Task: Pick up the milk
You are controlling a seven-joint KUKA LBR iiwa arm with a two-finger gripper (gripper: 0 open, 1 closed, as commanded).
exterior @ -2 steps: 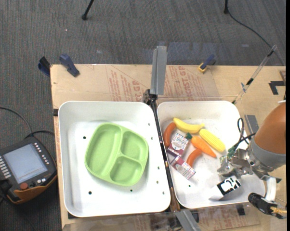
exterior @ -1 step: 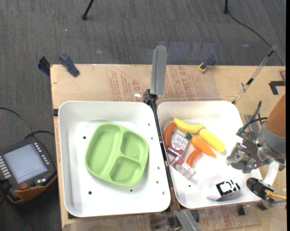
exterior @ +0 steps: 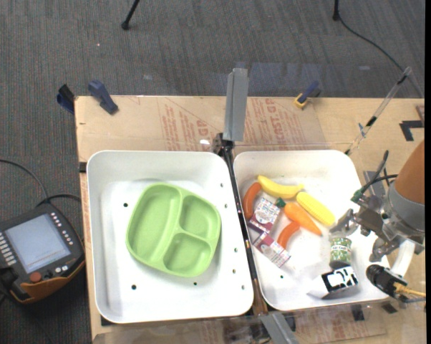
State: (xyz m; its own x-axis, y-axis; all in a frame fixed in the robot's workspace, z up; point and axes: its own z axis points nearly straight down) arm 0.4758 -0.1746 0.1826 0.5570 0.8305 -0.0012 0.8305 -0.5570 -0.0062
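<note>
We list the bench [exterior: 165, 124] and its contents as follows.

1. Left bin [exterior: 104, 192]: white and shallow. It holds one green divided plate [exterior: 174, 229] with three compartments, lying flat near the bin's middle.

2. Right bin [exterior: 330, 165]: white and shallow, set just beside the left bin.
   - Milk [exterior: 340, 280]: we take this to be the small white carton with a dark face, though its print is too small to read. It lies tilted in the near right part of the right bin, close to the near wall. Nothing touches it from above.
   - Green-labelled jar [exterior: 339, 250]: upright, just beyond the milk.
   - Banana [exterior: 278, 187]: yellow, in the far part of the bin.
   - Second yellow piece [exterior: 315, 208]: oblong, just right of the banana.
   - Orange carrot pieces [exterior: 302, 218]: three, spread among the yellow items and the packets.
   - Two pink-and-white packets [exterior: 264, 212]: one beside the bin's left wall, the other nearer to us.

3. Arm [exterior: 416, 185]: grey with an orange band, coming in from the right over the right bin's right edge.

4. Gripper [exterior: 362, 228]: it hangs above the right side of the right bin, just right of and beyond the jar, and apart from the milk. We see no item in it. Whether it is spread or pressed together, we cannot tell.

5. Off the bench: a handheld control pendant [exterior: 33, 249] on the floor to the left, with its cable.
</note>
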